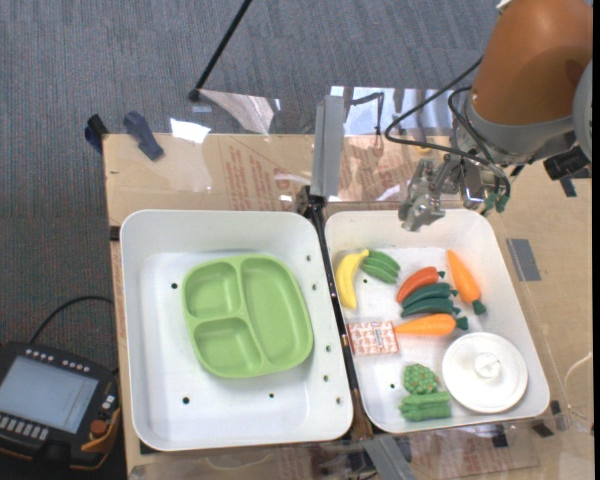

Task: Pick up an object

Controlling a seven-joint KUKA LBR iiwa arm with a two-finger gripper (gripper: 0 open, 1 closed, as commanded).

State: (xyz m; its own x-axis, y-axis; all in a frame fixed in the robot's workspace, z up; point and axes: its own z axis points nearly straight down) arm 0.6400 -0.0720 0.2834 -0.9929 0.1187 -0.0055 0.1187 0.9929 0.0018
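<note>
The gripper (420,211) hung over the far edge of the right bin (510,298) with nothing between its fingers; whether they were spread or pressed together could not be told. Below it lay the toy food (a banana (350,276), carrots (427,325), green beans (382,265)) beside a white lid (485,371), while the left bin (150,268) held a green divided plate (247,315).

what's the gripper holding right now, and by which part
Nothing is held. The gripper hangs over the back edge of the right bin with nothing between its fingers; the banana and carrots lie untouched on the bin floor.
</note>
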